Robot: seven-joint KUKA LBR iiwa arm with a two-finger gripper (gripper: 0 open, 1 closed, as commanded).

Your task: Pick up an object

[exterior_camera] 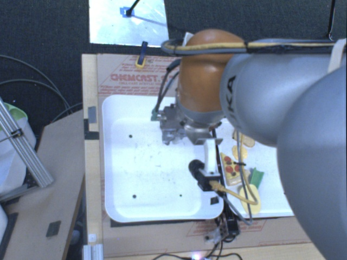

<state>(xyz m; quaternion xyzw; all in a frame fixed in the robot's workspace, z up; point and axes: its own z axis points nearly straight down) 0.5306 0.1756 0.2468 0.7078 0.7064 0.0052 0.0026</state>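
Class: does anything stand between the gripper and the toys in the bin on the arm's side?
No loose thing visibly does. The gripper hangs over the other bin; the pizza-slice toy and green piece lie in the next bin. The arm hides part of the stretch between.

The arm [282, 91] covers most of the right bin [269, 199] and partly hides the small toys [232, 169] in it.

The left bin [130, 167] looks glossy plastic (lightly speckled), the arm [282, 91] satin-smooth.
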